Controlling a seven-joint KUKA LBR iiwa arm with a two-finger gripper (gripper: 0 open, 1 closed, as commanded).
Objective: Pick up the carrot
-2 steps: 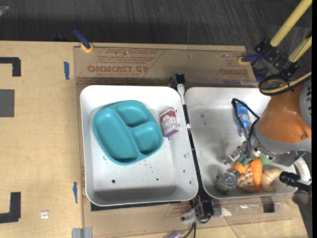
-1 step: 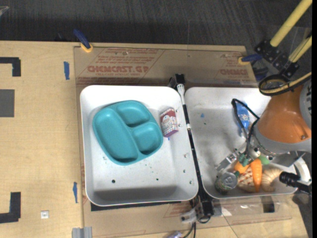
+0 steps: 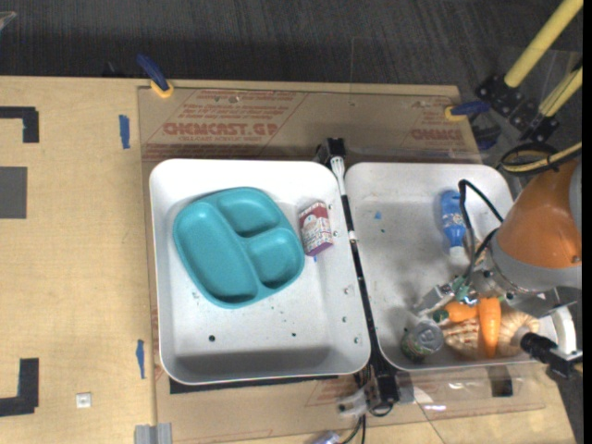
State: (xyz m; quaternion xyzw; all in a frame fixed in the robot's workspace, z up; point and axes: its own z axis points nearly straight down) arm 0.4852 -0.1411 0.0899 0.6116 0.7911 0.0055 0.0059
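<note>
The carrot (image 3: 488, 326) is a short orange piece standing nearly upright in the picture at the front right of the right bin (image 3: 398, 248). It lies in a small heap, against a tan ridged object (image 3: 465, 339) and close to a grey-green round can (image 3: 423, 339). My gripper (image 3: 460, 294) hangs low over this heap, just above and left of the carrot, below the arm's orange band (image 3: 546, 222). The wrist body hides how the gripper meets the carrot.
A blue bottle (image 3: 451, 218) lies at the back of the right bin, next to a black cable. The left bin (image 3: 176, 340) holds a teal divided plate (image 3: 239, 244) and a small red-and-white can (image 3: 315, 228). The bins' shared wall runs between them.
</note>
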